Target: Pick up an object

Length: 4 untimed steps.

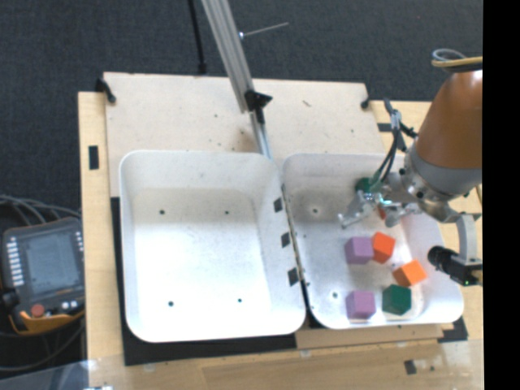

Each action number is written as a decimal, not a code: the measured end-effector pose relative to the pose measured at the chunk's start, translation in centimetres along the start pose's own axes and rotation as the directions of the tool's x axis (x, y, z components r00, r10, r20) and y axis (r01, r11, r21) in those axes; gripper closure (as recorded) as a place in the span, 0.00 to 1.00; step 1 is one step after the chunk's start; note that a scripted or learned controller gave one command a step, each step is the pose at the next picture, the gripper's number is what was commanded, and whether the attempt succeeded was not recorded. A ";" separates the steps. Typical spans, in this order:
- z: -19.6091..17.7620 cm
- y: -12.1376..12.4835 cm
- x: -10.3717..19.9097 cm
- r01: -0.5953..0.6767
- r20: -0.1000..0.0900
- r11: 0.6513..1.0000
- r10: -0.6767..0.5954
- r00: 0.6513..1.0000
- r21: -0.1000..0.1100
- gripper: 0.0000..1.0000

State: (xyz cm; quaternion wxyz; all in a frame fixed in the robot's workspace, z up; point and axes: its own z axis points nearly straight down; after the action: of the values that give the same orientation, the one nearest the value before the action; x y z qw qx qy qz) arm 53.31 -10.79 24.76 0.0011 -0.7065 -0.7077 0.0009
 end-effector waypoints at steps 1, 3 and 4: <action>-0.2 0.1 0.0 -0.002 0.001 1.000 0.002 1.000 -0.005 0.00; 8.9 -0.9 -0.5 -0.004 0.001 1.000 0.004 1.000 0.002 0.00; 12.4 -0.5 -1.2 -0.007 0.009 1.000 0.007 1.000 -0.016 0.00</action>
State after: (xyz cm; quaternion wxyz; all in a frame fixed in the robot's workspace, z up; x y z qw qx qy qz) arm 52.79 -11.95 12.36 -0.0077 -0.7090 -0.7052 -0.0014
